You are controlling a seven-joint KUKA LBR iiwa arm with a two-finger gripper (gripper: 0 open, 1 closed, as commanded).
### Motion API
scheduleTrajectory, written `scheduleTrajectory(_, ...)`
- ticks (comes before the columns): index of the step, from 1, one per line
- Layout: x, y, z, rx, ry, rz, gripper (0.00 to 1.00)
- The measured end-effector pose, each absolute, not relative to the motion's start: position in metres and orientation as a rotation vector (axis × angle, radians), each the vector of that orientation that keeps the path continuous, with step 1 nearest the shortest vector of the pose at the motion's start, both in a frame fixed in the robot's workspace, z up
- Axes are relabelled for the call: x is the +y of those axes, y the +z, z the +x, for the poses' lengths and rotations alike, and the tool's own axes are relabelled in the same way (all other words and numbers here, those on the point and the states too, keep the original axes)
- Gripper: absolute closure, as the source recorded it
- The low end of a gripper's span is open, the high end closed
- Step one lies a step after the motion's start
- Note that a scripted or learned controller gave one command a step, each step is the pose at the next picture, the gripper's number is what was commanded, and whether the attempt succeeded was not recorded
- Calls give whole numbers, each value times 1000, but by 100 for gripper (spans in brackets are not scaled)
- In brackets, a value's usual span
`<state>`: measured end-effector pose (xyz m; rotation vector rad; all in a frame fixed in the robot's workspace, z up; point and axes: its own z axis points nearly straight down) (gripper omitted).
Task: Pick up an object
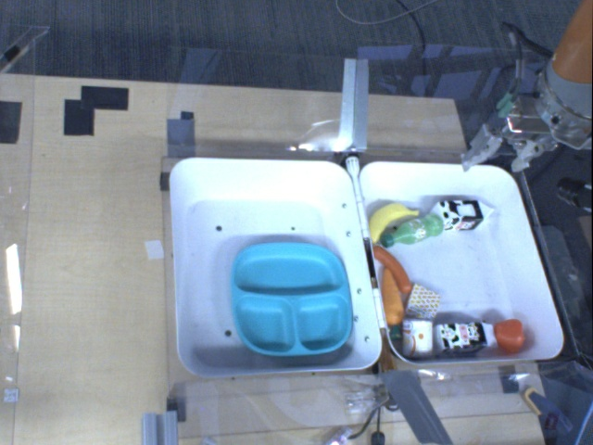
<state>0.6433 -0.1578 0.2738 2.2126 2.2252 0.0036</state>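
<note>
My gripper (500,149) hangs at the far right corner of the right bin (519,248), above its rim, fingers spread open with nothing between them. In that bin lie a yellow banana (390,218), a green bottle (414,232), a small black-and-white cow-print carton (460,214), an orange carrot (394,284), a patterned triangular piece (424,298), a small jar (417,336), a black-and-white bottle (461,335) and a red-orange object (510,335). All of them rest well below and left of the gripper.
The left bin (199,248) holds a blue divided plate (292,296). A metal post (355,100) stands at the back between the bins. A black cable (398,12) loops on the dark floor behind the bench.
</note>
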Motion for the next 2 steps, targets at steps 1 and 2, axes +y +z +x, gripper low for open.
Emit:
scheduleTrajectory(1,-157,286,645,2229,9,2201,100)
scheduleTrajectory(2,-197,333,612,2383,5,2035,100)
